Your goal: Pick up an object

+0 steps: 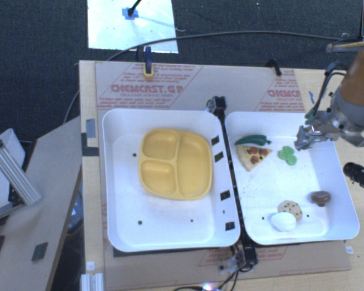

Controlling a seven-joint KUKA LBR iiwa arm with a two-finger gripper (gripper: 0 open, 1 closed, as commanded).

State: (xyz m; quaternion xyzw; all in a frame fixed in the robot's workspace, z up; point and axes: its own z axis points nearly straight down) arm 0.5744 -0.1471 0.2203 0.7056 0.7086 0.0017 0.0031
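Gripper (304,139) hovers near toy broccoli (286,156) in right bin (346,190); finger state unclear; cardboard (188,80) reads "CHEMCAST GP".

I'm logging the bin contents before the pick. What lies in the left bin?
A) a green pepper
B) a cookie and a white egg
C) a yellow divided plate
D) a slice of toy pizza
C: the yellow divided plate lies in the left bin; the food pieces are in the right bin.

The divided plate (175,163) lies in the left bin (118,180); the pizza slice (253,156), cookie (289,209) and egg (284,221) lie in the right bin (340,190).
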